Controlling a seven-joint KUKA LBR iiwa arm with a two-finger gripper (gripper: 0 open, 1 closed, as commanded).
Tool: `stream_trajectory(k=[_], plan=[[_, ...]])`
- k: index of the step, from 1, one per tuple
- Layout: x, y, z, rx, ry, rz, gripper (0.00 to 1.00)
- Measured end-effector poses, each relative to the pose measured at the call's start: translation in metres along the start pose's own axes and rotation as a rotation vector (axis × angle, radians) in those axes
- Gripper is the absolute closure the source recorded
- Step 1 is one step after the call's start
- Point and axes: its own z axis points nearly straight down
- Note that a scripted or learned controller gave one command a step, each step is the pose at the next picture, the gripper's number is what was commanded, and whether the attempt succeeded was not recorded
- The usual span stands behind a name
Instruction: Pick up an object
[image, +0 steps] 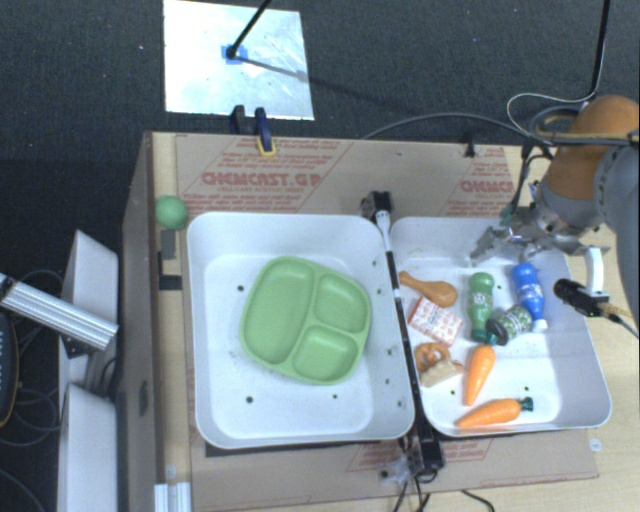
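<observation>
Blue bottle (528, 290), right bin (585, 385), just below gripper (520, 240): light, stiff, smooth plastic, likely slippery; grasp across its middle; jaws' state cannot be told.

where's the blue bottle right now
In the camera view the blue bottle lies in the right bin, near its far right side, beside the green bottle.

arm (600, 170) cropped (right edge), gripper (520, 240) blurred
</observation>
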Motion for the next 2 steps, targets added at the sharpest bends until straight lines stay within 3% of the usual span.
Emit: stream_trajectory(k=[2], plan=[[0.0000,0.0000,0.0000,0.000,0.000,0.001,0.00]])
